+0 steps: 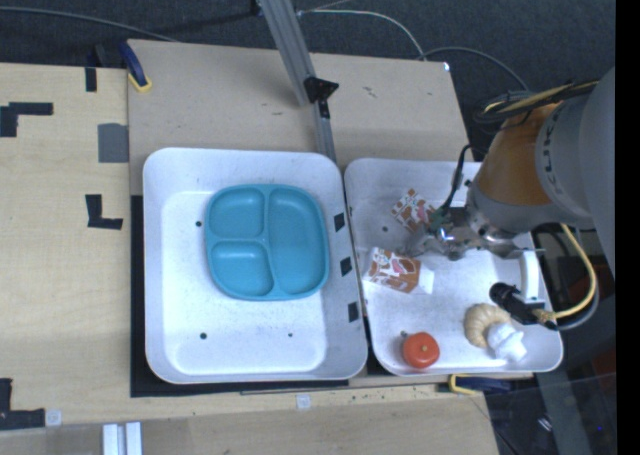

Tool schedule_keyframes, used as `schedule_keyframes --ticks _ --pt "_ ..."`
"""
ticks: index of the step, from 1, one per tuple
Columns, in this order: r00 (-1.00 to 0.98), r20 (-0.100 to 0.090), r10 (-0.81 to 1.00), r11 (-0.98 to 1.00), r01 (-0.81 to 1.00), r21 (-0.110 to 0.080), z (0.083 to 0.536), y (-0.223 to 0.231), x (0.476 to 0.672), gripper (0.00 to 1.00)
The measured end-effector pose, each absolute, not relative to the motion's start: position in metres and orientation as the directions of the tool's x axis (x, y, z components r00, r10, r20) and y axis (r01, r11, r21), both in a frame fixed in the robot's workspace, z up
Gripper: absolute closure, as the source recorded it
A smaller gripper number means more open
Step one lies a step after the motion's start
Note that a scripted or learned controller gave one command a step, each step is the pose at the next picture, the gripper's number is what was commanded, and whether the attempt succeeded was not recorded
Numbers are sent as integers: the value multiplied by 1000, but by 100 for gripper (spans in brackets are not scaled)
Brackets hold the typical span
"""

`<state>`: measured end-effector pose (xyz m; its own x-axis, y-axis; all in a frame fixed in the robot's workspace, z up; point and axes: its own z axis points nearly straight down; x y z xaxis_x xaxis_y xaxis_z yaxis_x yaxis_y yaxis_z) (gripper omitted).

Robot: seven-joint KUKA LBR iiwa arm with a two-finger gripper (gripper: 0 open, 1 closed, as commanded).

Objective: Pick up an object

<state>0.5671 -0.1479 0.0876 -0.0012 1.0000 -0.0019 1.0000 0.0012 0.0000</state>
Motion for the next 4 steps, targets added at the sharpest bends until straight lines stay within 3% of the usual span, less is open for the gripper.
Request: schedule_keyframes --ticks 1,3,4 --pt "-2 0 1000 2 1000 -1 99 -147 567 100" --pt "-2 -1 1000 2 1000 4 210 -143 575 100" --pt "-1 0 1000 1 1000 0 222 -142 576 100"
